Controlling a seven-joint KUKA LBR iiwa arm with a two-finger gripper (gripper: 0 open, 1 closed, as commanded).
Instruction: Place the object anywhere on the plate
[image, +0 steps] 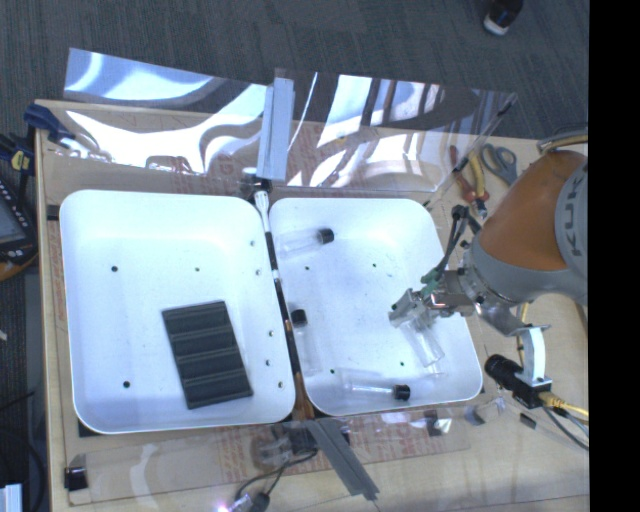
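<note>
Clear vial (430, 350) lies in the right bin (385, 235) just below the gripper (408, 310), whose jaws cannot be told clenched or released, while the dark ridged plate (206, 353) sits well apart in the left bin (130, 235), toward its near side.

Pliers (497, 160) lie near the far right corner of the surface (180, 462); a shiny sheet (170, 95) stands along its far edge.
</note>
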